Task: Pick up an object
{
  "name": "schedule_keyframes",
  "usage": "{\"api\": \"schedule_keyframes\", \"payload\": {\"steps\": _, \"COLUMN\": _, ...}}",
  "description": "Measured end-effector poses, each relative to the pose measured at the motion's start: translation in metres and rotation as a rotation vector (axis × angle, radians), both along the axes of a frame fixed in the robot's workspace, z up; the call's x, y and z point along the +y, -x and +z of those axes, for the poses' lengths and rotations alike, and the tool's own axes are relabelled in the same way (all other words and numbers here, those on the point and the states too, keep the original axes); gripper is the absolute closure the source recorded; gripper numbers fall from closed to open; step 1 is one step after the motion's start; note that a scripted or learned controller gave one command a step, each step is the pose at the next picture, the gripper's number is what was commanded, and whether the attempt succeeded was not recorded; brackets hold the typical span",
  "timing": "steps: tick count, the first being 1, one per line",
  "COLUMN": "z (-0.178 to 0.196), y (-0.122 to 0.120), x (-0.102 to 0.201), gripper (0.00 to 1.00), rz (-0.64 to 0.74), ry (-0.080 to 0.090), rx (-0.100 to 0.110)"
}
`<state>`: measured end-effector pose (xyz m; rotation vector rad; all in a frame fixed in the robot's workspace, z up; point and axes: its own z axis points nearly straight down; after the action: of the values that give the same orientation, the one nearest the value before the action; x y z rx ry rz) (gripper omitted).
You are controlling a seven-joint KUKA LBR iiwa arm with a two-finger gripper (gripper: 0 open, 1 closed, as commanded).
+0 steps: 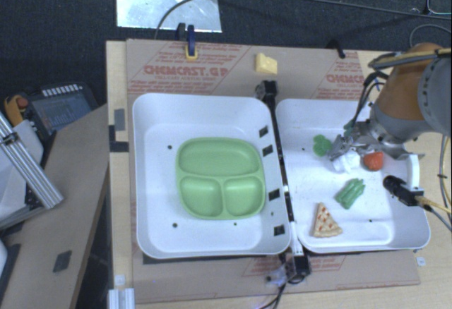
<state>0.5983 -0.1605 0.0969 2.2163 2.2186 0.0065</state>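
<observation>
Looking down at a slant on two white bins side by side on a bench. The arm reaches in from the right over the right bin, its orange band just above the wrist. The gripper sits low in the upper part of that bin, and whether it is spread or closed cannot be told from this angle. A small white object lies right at its tip, touching or nearly so; nothing can be seen gripped. A red tomato rests just to the right of the tip. A green piece lies just to its left. Below the tip, a little apart, lies a green vegetable, and farther below that a pizza slice near the bin's front wall. Well to the left, the left bin holds a green divided plate. Beyond the bins, a yellow block sits on the cardboard.
</observation>
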Motion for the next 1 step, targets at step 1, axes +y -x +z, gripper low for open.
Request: {"api": "schedule_keyframes", "payload": {"steps": 1, "z": 0.0448, "y": -0.0021, "x": 0.0049, "gripper": 1.0, "rz": 0.003, "ry": 0.0, "rx": 0.001}}
